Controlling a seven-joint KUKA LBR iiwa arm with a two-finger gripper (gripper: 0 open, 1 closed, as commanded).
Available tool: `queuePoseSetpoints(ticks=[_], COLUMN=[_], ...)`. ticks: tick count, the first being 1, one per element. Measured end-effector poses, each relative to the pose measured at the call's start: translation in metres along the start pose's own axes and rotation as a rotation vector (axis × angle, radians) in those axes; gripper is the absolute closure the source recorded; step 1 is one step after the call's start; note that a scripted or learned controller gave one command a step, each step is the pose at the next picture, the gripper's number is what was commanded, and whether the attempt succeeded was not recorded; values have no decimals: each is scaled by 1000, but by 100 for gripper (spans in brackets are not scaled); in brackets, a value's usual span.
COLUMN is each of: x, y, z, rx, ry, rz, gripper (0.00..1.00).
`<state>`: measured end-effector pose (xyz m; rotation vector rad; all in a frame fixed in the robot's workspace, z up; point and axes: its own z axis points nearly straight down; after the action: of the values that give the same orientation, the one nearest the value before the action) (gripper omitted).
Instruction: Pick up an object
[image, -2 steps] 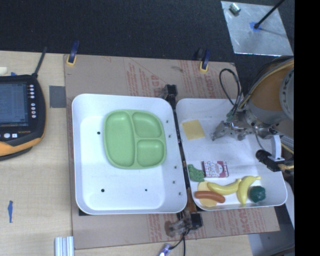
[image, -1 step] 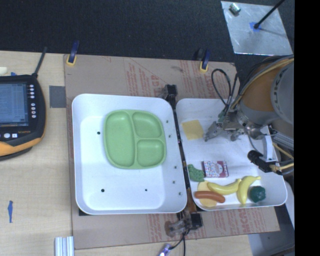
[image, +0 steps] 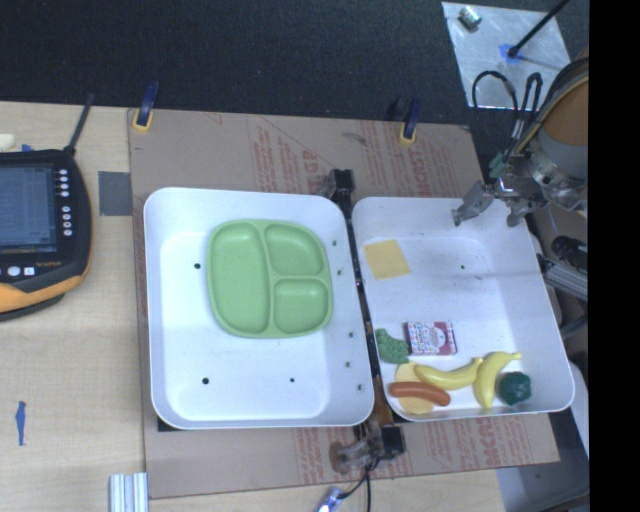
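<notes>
While I watch from the remote station, the teach pendant (image: 35, 225) lies at the far left of the bench, as far from the gripper as anything I can see. Next comes the left bin (image: 170, 300), which holds a green divided plate (image: 268, 277) lying flat, well to the left of the gripper and lower in the view. The right bin (image: 500, 290) sits just beside it, their rims nearly touching along the middle. In that bin a yellow square slice (image: 387, 259) lies left of and slightly below the gripper, by itself near the bin's upper left. The remaining items crowd the bin's near edge, well below the gripper: a green leafy piece (image: 391, 347), a hot dog (image: 419, 394), a small pink-and-white packet (image: 431, 337), two bananas (image: 470, 373) and a dark green round piece (image: 515, 389). The gripper (image: 490, 204) hangs over the upper right corner of the right bin, above its far rim, with nothing between its fingers; at this size I cannot tell whether they are spread or closed. Behind it, the grey arm with its orange band (image: 565, 120) reaches in from the right.
</notes>
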<state>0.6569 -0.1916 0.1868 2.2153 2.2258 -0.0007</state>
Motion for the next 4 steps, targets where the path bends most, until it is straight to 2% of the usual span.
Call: queuePoseSetpoints(ticks=[1, 2, 3, 4], x=[-21, 26, 67, 93], y=[-99, -175, -87, -50], z=[17, 93, 91, 91], rx=[6, 2, -7, -3], ry=[0, 2, 0, -2], rz=[1, -1, -1, 1], gripper=[0, 0, 0, 0])
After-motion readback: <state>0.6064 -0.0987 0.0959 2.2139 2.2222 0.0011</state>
